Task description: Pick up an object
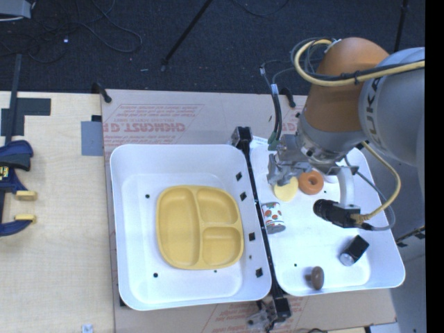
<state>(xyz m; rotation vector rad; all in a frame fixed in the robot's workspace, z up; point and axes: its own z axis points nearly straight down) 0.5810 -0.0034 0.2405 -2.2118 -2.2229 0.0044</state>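
The tool [283, 174] hangs low in the right white bin [374, 272], over a pale yellow rounded object [284, 189] beside an orange ring [311, 182]; its opening I cannot tell. Best to centre over the yellow piece before closing.

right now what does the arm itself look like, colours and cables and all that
The grey, rounded KUKA arm carries a broad glossy orange band above the wrist. A yellowish hose loops around the band, and thin dark cables run down to the metallic grey hand.
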